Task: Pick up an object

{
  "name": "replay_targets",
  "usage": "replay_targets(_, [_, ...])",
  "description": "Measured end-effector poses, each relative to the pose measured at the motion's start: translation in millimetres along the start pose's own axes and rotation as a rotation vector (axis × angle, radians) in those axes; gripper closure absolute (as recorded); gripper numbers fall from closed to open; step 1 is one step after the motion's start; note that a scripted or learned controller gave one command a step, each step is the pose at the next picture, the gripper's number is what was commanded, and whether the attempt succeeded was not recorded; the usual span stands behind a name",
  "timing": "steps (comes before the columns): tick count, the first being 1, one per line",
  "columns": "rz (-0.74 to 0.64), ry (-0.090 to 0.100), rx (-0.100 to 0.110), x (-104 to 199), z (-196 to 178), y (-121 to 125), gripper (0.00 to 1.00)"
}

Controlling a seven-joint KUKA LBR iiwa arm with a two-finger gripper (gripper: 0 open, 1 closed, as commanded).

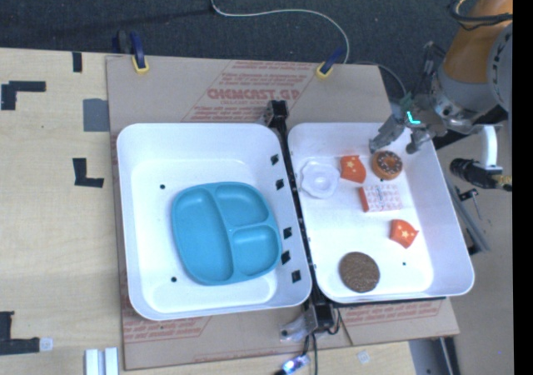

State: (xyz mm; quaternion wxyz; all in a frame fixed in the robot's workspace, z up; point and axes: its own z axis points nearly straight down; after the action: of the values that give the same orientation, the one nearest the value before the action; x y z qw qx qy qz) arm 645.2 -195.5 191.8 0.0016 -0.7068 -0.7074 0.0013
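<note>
The grey arm enters from the right, its orange band uppermost near the frame's top corner. The wrist slants down and leftward, ending in the claw, whose two fingers point downward, spread apart.

- Right bin: here you see the loose objects open to picking.
- Round brown-and-orange piece: you find it near the far edge, between the fingers of the gripper.
- Orange chunk: just left of that piece.
- Clear round lid: by the left wall.
- Red-and-white packet: lying flat, mid-bin.
- Second orange chunk: toward the right.
- Brown disc: flat, near edge.
</note>
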Motion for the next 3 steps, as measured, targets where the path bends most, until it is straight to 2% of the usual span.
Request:
replay_targets(1, [0.0, -0.001, -0.002, 0, -1, 1, 0.0])
replay_targets(2, [-0.001, -0.001, 0.001, 2, 46, -8, 0.0])
replay_targets(3, [0.0, -0.004, -0.005, -8, 91, -4, 0.0])
